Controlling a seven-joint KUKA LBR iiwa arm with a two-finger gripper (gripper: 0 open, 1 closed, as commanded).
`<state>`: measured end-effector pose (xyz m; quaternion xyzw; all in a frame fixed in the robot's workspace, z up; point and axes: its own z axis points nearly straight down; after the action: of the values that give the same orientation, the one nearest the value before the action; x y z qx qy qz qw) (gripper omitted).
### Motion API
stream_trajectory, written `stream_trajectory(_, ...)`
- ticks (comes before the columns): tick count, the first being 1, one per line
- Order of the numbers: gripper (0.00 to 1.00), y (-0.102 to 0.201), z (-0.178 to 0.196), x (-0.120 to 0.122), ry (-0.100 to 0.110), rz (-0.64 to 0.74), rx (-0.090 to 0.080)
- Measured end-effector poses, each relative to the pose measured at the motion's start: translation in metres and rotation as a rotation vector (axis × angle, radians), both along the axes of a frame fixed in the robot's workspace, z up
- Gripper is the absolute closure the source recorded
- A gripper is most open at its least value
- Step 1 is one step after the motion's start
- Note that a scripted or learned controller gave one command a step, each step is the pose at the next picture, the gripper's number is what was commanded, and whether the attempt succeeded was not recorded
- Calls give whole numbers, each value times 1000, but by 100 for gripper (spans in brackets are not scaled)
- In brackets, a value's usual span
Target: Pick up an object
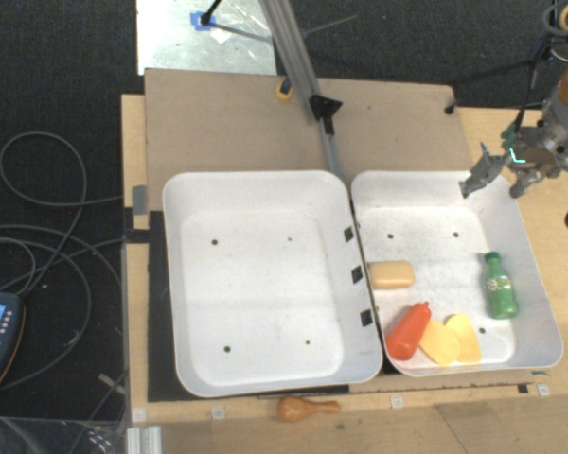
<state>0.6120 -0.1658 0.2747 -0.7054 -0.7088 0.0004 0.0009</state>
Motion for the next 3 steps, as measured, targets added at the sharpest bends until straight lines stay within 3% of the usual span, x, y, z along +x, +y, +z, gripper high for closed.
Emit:
stream_trajectory(1,0,0,2,1,-3,2,-1)
stream_trajectory(3,0,2,-99,-6,1,-5,-1)
